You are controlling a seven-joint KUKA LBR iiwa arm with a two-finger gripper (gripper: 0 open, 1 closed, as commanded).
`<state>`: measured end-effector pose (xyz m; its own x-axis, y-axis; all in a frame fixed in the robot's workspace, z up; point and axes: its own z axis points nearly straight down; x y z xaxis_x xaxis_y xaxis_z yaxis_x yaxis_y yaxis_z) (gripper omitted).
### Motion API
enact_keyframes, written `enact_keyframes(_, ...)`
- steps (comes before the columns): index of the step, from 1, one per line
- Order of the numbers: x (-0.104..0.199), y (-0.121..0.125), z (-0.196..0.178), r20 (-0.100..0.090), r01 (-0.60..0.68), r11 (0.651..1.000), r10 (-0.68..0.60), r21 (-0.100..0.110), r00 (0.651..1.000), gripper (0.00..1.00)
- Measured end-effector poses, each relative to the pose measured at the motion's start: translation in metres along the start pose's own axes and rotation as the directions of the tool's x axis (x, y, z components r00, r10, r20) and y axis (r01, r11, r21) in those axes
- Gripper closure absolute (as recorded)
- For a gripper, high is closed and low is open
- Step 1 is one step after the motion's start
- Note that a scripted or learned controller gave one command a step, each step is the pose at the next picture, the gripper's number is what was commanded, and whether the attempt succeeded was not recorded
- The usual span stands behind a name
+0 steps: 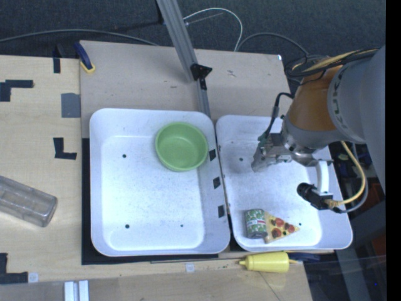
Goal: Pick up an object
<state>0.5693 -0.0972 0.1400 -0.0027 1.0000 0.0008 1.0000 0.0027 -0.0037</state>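
The bowl (182,146), green and upright, sits in the left bin (113,187) near its far right corner. The arm (338,102) reaches in from the right, its orange band above the wrist, bent down over the right bin (241,137). Its tool (262,162) hangs low over that bin's far half, well apart from the can (255,222) and the pizza slice (281,226) by the near wall; whether it is released or clenched, I cannot tell. A yellow bottle (269,262) lies on the bench (135,74).
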Motion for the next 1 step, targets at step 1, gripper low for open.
enact_keyframes(1, -0.0062, -0.0077, -0.0534, 0.002, -0.003, 1.000, 0.003, -0.007, 1.000, 1.00)
